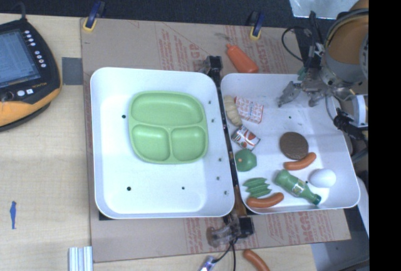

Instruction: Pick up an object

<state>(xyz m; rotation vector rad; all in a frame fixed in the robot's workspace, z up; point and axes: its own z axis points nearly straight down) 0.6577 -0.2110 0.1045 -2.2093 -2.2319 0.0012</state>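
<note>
The left bin (103,138) fills the middle of the frame and holds a green divided plate (168,126) lying flat in its upper half. The right bin (341,144) sits just beside it, toward the right of the frame, and carries the small things. The arm (346,41) comes in at the upper right. Its gripper (302,91) hangs over the upper part of the right bin with its fingers spread apart and nothing between them.

Along the lower edge of the right bin lies a green bottle (298,187) on its side, just beside a white egg (322,178). A brown disc (293,145) lies near the bin's middle, with a sausage (299,162) just below it. A second sausage (264,201) lies at the bin's lower left, under a green leaf-shaped piece (256,185). A green ball (245,160) sits at the left side, a small can (245,137) above it, and a red-and-white packet (250,111) higher up.
</note>
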